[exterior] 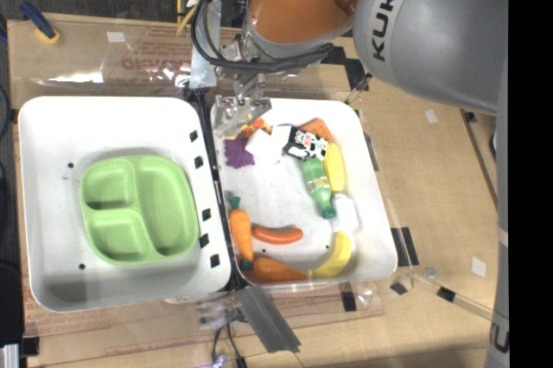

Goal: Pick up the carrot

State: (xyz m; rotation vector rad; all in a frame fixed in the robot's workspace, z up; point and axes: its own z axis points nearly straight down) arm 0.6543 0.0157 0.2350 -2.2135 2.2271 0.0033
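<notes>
One claw (243, 111) hangs above the right bin (371, 211)'s far corner; its spread is unclear.

green divided plate (138, 206) in left bin (34, 185), purple grapes (238, 153), green bottle (317, 185), bananas (339, 254)

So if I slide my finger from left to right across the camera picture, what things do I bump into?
Green plate → purple toy → sausage → green bottle → banana.
</notes>
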